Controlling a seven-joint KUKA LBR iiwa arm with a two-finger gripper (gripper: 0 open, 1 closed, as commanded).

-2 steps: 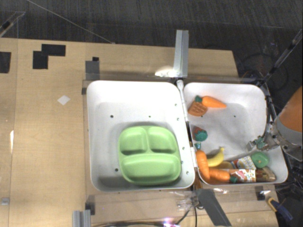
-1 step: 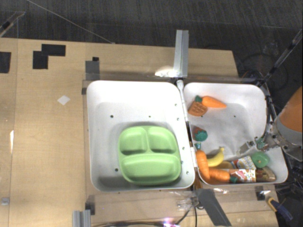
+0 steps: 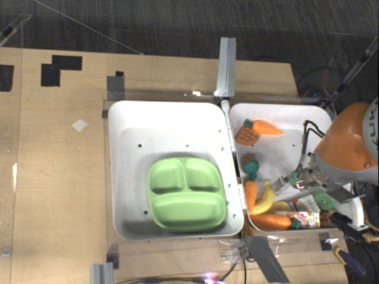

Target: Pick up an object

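Over the right bin [image 3: 296, 114], end effector [image 3: 294, 183] beside the banana [image 3: 265, 200], grip state unclear.

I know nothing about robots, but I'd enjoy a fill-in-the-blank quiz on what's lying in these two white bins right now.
1. The left bin contains a divided plate coloured ____.
2. The banana lies in the ____ bin.
3. The carrot near the right bin's far wall has a leafy top coloured ____.
4. The band on the arm is coloured ____.

Missing words: green; right; green; orange
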